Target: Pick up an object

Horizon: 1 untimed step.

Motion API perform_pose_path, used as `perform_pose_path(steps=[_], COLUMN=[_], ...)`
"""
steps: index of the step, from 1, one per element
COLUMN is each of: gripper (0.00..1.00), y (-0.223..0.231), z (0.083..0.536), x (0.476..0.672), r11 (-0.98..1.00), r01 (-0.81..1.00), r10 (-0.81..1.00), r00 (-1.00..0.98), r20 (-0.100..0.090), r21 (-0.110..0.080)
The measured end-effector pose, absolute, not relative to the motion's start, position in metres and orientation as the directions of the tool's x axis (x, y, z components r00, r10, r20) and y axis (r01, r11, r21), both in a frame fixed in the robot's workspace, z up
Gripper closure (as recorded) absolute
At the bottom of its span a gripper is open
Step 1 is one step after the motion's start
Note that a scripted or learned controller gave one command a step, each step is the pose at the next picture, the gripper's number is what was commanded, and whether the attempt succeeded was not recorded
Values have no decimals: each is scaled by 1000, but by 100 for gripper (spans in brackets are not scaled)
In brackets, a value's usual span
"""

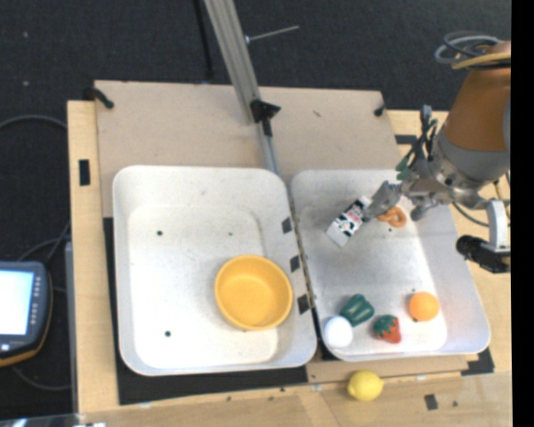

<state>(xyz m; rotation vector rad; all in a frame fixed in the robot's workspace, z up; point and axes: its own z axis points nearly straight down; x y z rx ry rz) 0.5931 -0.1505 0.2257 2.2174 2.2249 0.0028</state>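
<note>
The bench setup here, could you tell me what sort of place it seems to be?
Probably a robotics lab's grasping test bench: two white bins hold toy food such as a yellow bowl and strawberry, an aluminium camera mast rises behind, and a teach pendant sits alongside.

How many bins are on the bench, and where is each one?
2. The left bin holds a yellow bowl; the right bin lies beside it, under the hand.

Gripper (393, 205) hangs over open bin floor (383, 265); a black-and-white carton (347, 223) crowds just beside its fingers.
</note>
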Motion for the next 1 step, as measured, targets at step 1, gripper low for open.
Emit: perform_pose_path(steps=[1], gripper=[0], y=[-150], z=[226], x=[593], r11=[3], r01=[1000], r10=[1000], r00=[-3], r20=[2], r21=[2])
